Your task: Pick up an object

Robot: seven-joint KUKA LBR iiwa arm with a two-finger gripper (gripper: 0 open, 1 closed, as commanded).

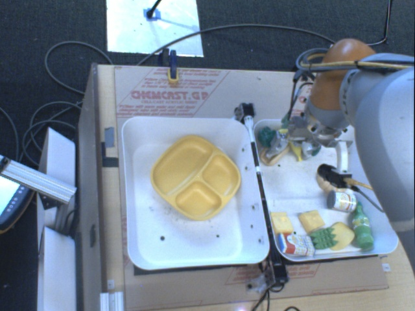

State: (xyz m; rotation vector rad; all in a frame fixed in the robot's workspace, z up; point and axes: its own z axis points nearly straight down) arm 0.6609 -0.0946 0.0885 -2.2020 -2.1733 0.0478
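My gripper (296,145) is low in the far left corner of the right bin (295,186), under the orange band of the arm. It sits among a small cluster: a green and white piece (266,136), a tan piece (275,155) and a yellow piece (296,152). The wrist hides whether any of them is held. Along the bin's near edge lie two yellow blocks (281,222) (311,220), a red, white and blue carton (297,244), a green and yellow toy fruit (334,236), a green bottle (362,229) and a small can (342,201).
The left bin (146,238) holds a yellow divided plate (195,176) near its middle. A raised divider (257,173) separates the two bins. The arm's bulky grey body covers the right bin's far right side.
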